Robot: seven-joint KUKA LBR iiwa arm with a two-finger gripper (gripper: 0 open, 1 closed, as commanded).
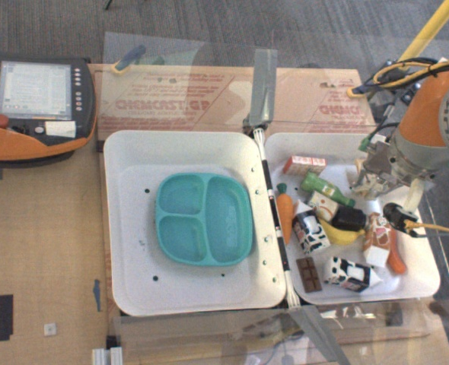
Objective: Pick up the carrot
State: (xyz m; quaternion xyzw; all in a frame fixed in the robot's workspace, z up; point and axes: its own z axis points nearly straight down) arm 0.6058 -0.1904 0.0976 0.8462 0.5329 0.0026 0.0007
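Orange carrot (285, 215), green-topped, lay in the right-hand bin (426, 276), hard against that bin's left wall and beside the divider between the two bins. Its long axis ran roughly parallel to that wall, green end toward the far side, tip toward the near side. A cow-patterned carton (310, 233) sat just beside its lower right; a green bottle (325, 186) lay near its upper right.

Camera view, arm: the gripper (370, 175) stood over the far right part of the same bin, well apart from the carrot. Whether its jaws were apart or together could not be told. The carrot lay to the gripper's left and somewhat nearer the camera, across the clutter.

Left-hand bin (125, 211) held a teal divided plate (205, 219).
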